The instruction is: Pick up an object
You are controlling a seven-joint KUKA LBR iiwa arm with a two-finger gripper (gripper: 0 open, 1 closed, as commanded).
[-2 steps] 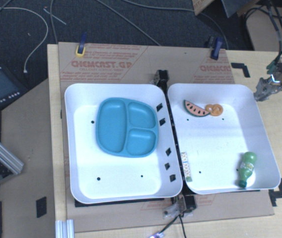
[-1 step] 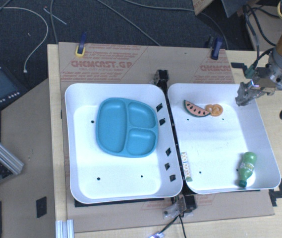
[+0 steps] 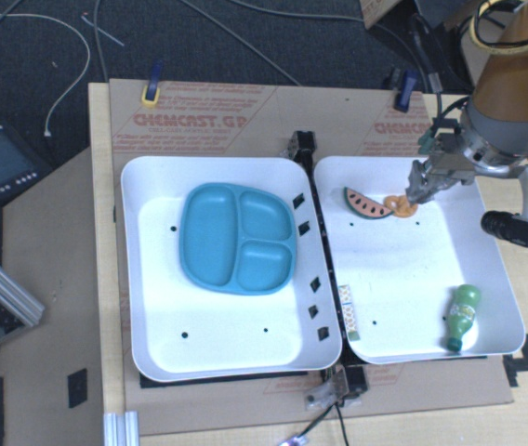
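Gripper hovers just beside the watermelon slice; finger state we cannot tell; we should centre before closing.

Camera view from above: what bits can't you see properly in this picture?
- Gripper: its fingers are small and blurred in the camera view, so their state cannot be told.
- Small orange thing: partly covered by the gripper; too small to say what it is.
- Green bottle: its label is too small to read.
- Arm: cut off by the picture's right and top edges.
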